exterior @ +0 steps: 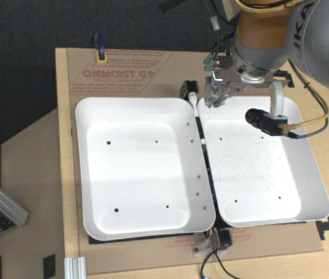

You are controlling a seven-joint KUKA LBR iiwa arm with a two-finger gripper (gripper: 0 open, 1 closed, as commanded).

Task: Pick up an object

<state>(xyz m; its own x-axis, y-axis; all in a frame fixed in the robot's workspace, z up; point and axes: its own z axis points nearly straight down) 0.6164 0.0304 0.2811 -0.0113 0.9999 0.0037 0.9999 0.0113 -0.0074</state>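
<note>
Gripper [215, 97]: low over the right bin [304, 214], at its far left corner; grasp state cannot tell.
Object: whereabouts cannot tell; possibly hidden beneath Gripper.
Handling: weight, stiffness, hold point unjudgeable.

The arm [321, 34] is a thick, rounded grey casing with dark lettering partly visible on its side. Above the wrist sits a broad orange band [266, 13], glossy and barrel-shaped. Below it comes a grey metal flange, then the gripper [215, 97], a small cluster of silvery metal parts. Black cables loop around the orange band. A small black cylinder [264, 121] hangs on a pale bracket beside the wrist, with a yellowish cable [313, 122] trailing from it.
</note>
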